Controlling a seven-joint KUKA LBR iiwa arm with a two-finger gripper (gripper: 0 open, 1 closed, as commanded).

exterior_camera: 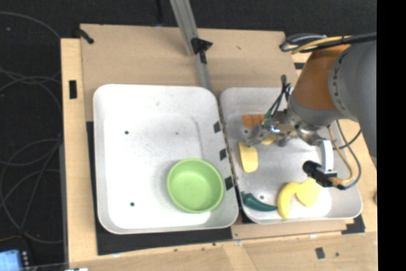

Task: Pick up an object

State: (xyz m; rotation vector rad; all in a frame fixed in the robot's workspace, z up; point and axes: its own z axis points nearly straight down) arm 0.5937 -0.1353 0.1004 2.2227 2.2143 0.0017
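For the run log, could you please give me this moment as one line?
gripper: low in right bin | nearest: yellow piece | green bowl: left bin

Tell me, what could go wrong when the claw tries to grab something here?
The claw hangs low in the right bin, close above the small yellow piece, which lies near the bin's left wall, so it might bump the wall. The piece looks small and rounded, so it could slip away.

The arm [352, 76] is showing a smooth grey shell with a broad orange band [315, 80] above its wrist. Thin dark cables are looping beside that band, running toward the metallic end effector [263, 134].
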